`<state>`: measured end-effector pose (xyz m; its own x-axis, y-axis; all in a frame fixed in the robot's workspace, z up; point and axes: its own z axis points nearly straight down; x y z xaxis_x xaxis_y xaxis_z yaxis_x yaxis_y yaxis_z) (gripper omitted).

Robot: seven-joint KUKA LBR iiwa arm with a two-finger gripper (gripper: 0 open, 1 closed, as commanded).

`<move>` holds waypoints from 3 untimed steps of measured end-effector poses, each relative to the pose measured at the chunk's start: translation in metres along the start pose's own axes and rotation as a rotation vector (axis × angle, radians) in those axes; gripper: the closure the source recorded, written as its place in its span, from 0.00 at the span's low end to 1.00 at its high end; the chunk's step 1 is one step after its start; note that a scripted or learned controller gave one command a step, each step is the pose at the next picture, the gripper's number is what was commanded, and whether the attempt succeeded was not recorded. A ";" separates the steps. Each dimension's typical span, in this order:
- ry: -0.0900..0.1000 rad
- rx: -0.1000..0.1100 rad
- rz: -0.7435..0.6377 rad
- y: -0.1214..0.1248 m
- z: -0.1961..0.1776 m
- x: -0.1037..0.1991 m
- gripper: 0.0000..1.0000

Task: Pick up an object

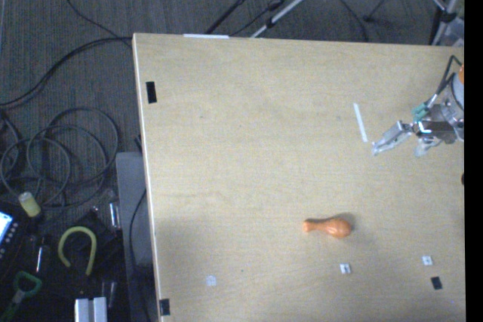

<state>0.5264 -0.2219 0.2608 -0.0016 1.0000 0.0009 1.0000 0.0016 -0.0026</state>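
Claw [386, 142] sits spread and empty near white stick [361, 122]; orange bulb-shaped object [329, 227] lies untouched on tabletop [241, 147]. Pick not started, everything left.

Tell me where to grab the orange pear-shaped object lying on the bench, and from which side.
Take the orange object across its bulbous right end, coming straight down from above. It lies flat on the bench, long axis left-right in the view, so probably set the jaws of the gripper across that axis; the narrow left neck offers less surface.

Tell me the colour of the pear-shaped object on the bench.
Orange, seen in the camera view: object.
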 end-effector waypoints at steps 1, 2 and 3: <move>-0.001 0.000 -0.163 0.047 0.130 0.000 0.00; -0.004 -0.001 -0.263 0.121 0.177 -0.001 0.00; -0.005 -0.003 -0.298 0.143 0.136 -0.002 0.00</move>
<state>0.6687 -0.2236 0.1245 -0.2948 0.9556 -0.0034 0.9556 0.2948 0.0001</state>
